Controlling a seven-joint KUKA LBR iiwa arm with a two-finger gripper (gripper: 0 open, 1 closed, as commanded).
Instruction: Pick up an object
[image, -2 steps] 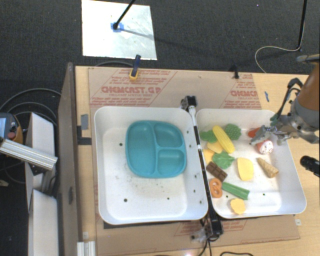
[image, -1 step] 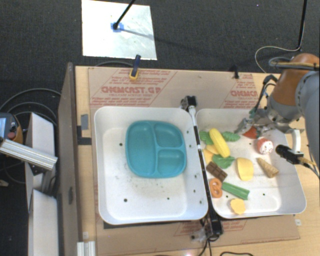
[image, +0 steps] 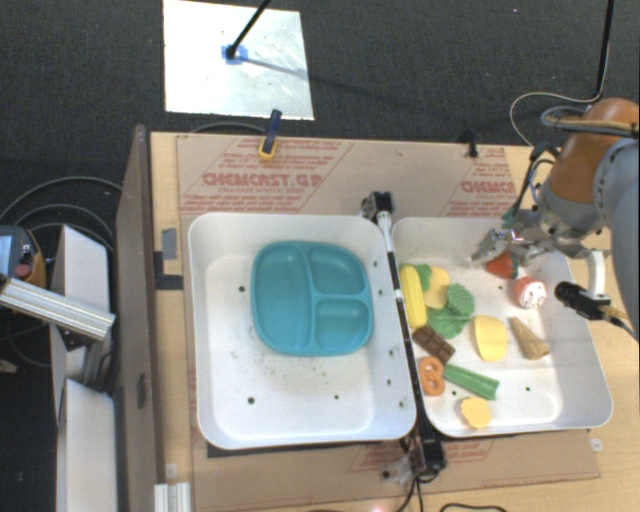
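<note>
Grey arm (image: 600, 170) at right bin's (image: 590, 395) far edge | fingers (image: 505, 245) grip unclear | red piece (image: 500, 266) beneath

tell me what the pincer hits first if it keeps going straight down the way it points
Most likely the small red piece directly beneath the pincer in the right bin. Depth is hard to judge from this slanted view, so it may already be touching.

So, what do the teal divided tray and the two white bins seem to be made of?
The teal tray looks like moulded plastic with a smooth, slightly matte finish: even colour, rounded corners, soft raised dividers. The left white bin and the right white bin look like thin formed plastic, mildly glossy, with rolled rims and small dark specks; painted metal cannot be ruled out.
</note>
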